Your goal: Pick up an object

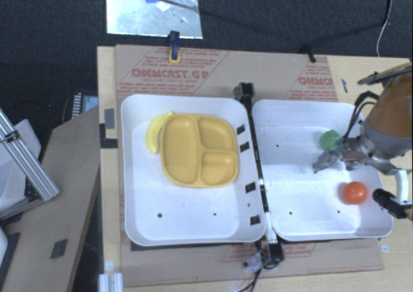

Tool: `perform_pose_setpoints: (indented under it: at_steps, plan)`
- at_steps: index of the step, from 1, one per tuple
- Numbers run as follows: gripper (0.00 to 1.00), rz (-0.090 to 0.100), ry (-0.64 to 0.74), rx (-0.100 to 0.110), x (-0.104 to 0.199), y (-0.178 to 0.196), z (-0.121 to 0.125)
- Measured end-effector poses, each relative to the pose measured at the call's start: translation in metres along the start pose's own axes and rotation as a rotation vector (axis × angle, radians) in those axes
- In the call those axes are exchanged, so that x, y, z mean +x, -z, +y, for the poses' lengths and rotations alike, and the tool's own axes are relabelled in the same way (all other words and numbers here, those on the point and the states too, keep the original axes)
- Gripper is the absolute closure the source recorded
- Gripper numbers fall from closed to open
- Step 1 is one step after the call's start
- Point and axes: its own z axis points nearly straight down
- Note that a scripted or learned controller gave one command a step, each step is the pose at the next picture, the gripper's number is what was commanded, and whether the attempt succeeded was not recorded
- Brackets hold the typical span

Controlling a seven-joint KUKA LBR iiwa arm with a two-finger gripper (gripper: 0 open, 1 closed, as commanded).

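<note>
One orange ball point(353, 192), one green object point(330, 139) beside hand point(327, 161), grip state unclear, one yellow tray point(197, 150), two bins point(193, 226).

Yellow divided tray point(197, 150) in left bin point(139, 219), gripper point(330, 157) beside green object point(330, 139), orange ball point(353, 192) nearby

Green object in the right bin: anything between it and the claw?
Nothing visible. The claw sits low in the right bin right beside the green object, which lies just above its tip in the image. The orange ball lies apart, nearer the bin's front, off that line.
</note>
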Motion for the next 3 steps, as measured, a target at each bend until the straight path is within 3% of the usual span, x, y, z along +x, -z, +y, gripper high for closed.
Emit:
perform_pose_setpoints:
  at_steps: [1,3]
  plan:
    - [1.00,-0.003,-0.001,-0.006,-0.001,0.014,0.001]
    - [1.00,-0.004,0.004,-0.010,-0.004,0.128,0.015]
